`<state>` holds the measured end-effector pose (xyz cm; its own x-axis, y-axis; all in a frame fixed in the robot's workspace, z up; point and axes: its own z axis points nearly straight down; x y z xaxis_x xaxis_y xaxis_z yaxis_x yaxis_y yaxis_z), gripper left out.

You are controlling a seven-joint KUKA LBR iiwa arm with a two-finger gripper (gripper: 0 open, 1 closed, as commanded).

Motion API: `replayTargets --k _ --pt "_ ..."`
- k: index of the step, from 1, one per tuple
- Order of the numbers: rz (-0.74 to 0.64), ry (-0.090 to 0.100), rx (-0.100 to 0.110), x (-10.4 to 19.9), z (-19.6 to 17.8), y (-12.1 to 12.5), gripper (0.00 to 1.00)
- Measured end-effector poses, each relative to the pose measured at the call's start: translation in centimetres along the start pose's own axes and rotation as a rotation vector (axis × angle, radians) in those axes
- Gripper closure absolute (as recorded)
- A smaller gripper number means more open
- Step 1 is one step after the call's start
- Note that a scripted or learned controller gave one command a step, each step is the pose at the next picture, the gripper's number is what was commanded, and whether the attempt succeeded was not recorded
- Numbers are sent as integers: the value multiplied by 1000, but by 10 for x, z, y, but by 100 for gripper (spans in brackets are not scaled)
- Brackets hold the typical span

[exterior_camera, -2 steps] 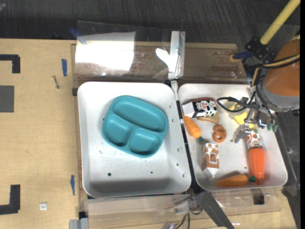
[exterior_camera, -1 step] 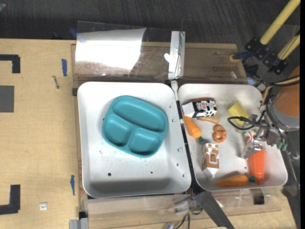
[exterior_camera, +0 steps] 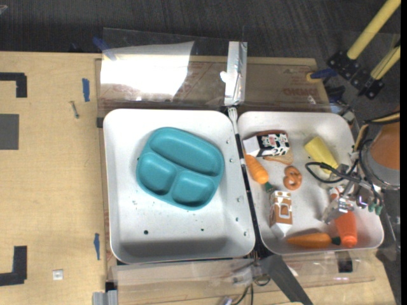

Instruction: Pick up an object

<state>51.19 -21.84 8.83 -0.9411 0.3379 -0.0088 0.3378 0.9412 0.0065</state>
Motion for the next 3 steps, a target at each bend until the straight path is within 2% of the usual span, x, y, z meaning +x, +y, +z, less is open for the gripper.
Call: replayTargets --k 1,2,3 --pt "-1 -12 1 -4 -13 1 100" --pt "58 -6 6 -12 -164 10 100" --pt "133 2 4 -4 -165 67 100"
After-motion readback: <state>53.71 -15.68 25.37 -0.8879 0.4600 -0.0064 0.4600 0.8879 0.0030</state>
